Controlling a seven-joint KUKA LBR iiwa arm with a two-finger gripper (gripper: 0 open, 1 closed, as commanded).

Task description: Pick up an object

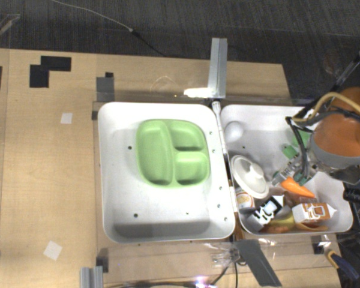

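Wooden bench [42,179] carrying two shallow white bins side by side, seen from above at a slant. Left bin [117,215] holds a green divided tray [171,152], lying flat near its centre. Right bin [258,116] holds a cluster of objects along its near side: a white bowl [250,174] tilted against the dividing wall, an orange carrot [297,188], a small brown-and-white carton [313,212] and a black-and-white item [267,209]. Grey arm with orange band [342,134] reaches in from the right; its gripper [295,171] hangs just above the carrot. Whether it is open or closed cannot be told.
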